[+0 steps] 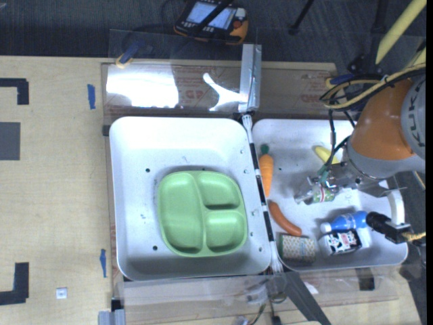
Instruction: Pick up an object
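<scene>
The right bin point(292, 135) holds several items. An orange carrot point(266, 171) lies along its left wall, and a red-orange pepper point(283, 221) lies below the carrot. A yellow piece point(322, 154) sits near the back. A white bottle with a blue cap point(344, 234) lies at the front, beside a patterned can point(298, 248). My gripper point(316, 191) hangs low over the middle of this bin, right of the carrot and above the bottle. The wrist hides what lies under it.
The left bin point(123, 181) holds a green divided plate point(201, 212). A metal divider point(250, 80) stands behind the bins. Cables point(352, 87) and the arm's orange band point(385, 124) crowd the back right. A black part point(384, 226) juts over the right bin's front right.
</scene>
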Controlling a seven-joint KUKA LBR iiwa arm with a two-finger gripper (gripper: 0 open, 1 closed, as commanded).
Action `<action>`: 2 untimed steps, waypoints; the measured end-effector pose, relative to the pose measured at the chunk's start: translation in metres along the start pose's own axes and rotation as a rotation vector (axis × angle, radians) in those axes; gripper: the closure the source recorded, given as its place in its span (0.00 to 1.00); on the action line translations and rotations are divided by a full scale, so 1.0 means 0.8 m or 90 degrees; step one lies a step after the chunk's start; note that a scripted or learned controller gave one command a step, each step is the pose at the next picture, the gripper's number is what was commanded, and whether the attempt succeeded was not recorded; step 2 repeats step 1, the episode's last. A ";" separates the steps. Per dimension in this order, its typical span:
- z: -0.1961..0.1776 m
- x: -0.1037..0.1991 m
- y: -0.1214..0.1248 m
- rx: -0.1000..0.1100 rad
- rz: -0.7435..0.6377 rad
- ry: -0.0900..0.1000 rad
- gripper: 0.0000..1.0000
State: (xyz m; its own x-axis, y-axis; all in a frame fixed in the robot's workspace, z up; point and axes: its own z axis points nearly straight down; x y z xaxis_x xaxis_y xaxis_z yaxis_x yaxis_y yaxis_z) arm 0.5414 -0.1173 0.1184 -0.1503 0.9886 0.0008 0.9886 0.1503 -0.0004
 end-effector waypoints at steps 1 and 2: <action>0.039 -0.021 0.004 -0.002 -0.073 0.001 0.00; 0.039 -0.021 0.004 -0.002 -0.073 0.001 0.00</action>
